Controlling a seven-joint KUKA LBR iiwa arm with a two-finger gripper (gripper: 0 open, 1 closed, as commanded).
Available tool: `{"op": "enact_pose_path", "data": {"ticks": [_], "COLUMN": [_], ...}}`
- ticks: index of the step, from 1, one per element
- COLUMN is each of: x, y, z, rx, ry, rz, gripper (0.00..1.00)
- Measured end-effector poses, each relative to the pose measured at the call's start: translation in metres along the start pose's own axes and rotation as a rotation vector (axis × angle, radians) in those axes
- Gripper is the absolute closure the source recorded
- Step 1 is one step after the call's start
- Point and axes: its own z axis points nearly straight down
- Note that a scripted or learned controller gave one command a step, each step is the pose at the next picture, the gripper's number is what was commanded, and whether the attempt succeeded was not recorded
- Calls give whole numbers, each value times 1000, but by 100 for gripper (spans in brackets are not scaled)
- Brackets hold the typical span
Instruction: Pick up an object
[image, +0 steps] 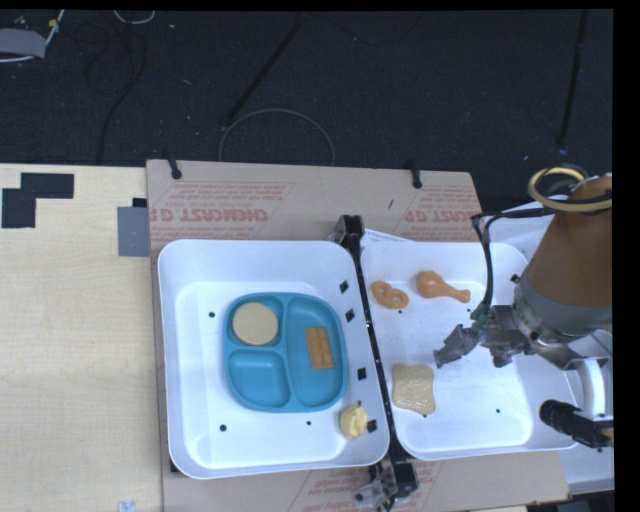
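Note:
In the right bin (500, 425) lie a pale beige slab (413, 388), an orange pretzel-shaped piece (389, 295) and an orange drumstick-shaped piece (441, 287). My gripper (455, 348) hangs over the right bin, just right of and above the beige slab, reaching in from the right. Its dark fingers look spread with nothing between them. The left bin (185, 300) holds a blue divided tray (285, 352) with a round tan disc (254, 323) and a brown cracker (319, 347) in its compartments. A yellow lump (353, 421) sits near that bin's front right corner.
A black divider rail (365, 340) runs between the two bins. The arm's grey body (570, 275) covers the right bin's right side. Cardboard (300, 200) lies under the bins, with dark floor and cables behind.

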Motion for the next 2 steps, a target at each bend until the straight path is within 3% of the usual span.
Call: {"op": "enact_pose_path", "data": {"ticks": [1,2], "x": [0,10], "y": [3,5], "z": [-6,51], "rx": [-12,-7], "ry": [-1,0], "rz": [-2,-3], "gripper": [0,0]}}
